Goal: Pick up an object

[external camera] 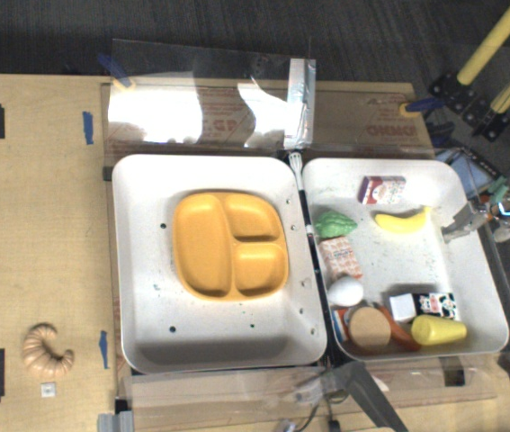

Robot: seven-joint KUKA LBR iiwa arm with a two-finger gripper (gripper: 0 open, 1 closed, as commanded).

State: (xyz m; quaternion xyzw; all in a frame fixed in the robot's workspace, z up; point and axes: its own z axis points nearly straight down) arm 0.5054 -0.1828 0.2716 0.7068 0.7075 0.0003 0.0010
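Note:
The right bin [470, 282] holds several objects. At its back lies a small red and white carton [381, 189], with a yellow banana [402, 220] just in front of it. Along the bin's left side are a green leafy item [335, 224], a wrapped snack pack [340, 257] and a white egg [345, 292]. The front holds a brown round piece [370, 326], a black and white carton [424, 305] and a yellow lemon-like object [438, 331]. My gripper [472, 220] hangs at the bin's right rim, right of the banana, with nothing seen in it.
An orange divided plate [230, 244] sits in the left bin [138, 241]. A croissant [47, 349] lies on the bench at the lower left. A clear plastic sheet [210, 106] stands behind the bins. Yellow-handled gear [499, 27] is at the upper right.

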